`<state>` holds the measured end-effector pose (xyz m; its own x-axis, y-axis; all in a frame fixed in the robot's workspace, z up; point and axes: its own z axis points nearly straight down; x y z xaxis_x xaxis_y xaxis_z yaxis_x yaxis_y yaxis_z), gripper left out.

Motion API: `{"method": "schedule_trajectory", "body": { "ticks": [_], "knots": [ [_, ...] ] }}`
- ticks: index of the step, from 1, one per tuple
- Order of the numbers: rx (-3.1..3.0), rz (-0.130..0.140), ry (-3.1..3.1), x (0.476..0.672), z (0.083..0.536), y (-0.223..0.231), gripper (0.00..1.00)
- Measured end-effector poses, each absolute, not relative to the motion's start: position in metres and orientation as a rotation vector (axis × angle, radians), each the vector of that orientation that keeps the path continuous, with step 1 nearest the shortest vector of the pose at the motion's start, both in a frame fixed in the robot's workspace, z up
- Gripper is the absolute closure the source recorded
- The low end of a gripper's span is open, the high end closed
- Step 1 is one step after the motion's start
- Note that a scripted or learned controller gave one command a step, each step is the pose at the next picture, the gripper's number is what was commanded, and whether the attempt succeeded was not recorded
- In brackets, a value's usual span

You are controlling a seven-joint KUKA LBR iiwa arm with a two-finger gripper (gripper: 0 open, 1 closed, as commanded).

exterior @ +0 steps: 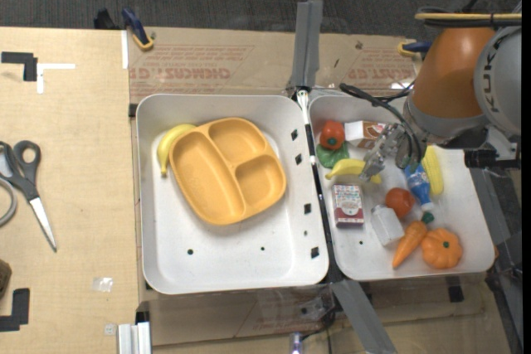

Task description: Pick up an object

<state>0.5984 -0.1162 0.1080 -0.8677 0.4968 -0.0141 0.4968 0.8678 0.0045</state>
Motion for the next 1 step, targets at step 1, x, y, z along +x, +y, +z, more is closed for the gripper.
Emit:
{"method": "schedule_trajectory", "body": {
  "ticks": [1],
  "knots": [
    [1.215,0.005,2.880,0.5565,0.0988,-0.1058,1.00]
  ]
}}
